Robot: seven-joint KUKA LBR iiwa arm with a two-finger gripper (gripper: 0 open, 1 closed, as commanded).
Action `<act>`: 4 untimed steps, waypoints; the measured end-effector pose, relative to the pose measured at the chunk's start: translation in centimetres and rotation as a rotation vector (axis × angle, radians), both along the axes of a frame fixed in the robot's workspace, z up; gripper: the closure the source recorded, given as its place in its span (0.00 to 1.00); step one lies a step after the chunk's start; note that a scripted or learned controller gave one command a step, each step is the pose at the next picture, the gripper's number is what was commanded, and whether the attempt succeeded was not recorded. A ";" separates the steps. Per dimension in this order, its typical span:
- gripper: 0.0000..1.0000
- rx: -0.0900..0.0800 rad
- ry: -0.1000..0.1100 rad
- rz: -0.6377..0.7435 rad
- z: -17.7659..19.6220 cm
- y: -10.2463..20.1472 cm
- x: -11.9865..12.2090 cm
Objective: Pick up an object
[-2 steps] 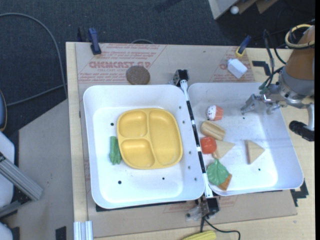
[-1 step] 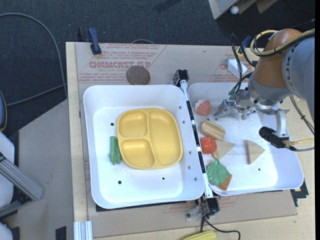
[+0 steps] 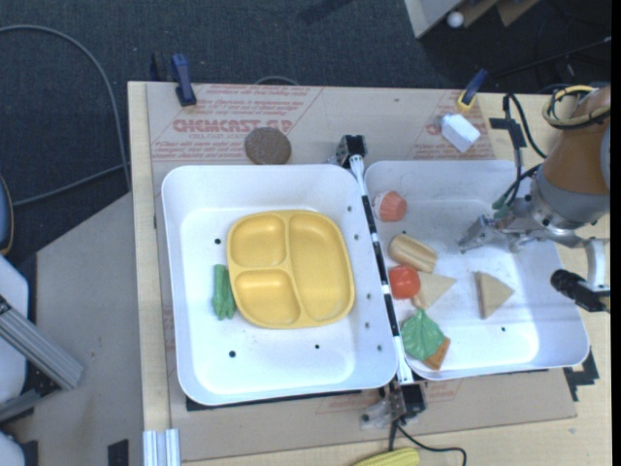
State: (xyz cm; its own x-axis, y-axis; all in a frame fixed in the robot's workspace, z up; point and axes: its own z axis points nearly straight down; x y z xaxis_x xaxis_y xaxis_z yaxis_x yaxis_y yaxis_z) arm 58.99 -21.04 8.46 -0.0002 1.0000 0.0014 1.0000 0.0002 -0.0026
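The right bin (image 3: 558,343) holds several toy foods. They are a pinkish-red piece (image 3: 391,205), a tan bun (image 3: 413,252), a red tomato (image 3: 404,282), a pale wedge (image 3: 437,287), a tan wedge (image 3: 493,292), a green leaf (image 3: 421,335) and an orange piece (image 3: 438,355). My gripper (image 3: 497,244) hangs over the right bin's upper middle, under the arm's orange band (image 3: 574,166). It is open and its fingers are spread with nothing between them. The tan wedge lies just below it, and the bun is off to its left.
The left bin (image 3: 194,357) carries a yellow divided plate (image 3: 289,267) and a green piece (image 3: 223,292) beside it. On the bench behind the bins sit a brown disc (image 3: 267,147), a white block (image 3: 460,131) and two blue clamps (image 3: 181,79) (image 3: 473,87).
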 end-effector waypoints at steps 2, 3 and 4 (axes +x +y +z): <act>0.00 -0.002 -0.003 -0.001 0.0 3.5 -9.5; 0.00 -0.001 -0.003 0.000 0.0 8.0 -8.0; 1.00 -0.002 -0.005 0.000 0.9 8.0 -8.0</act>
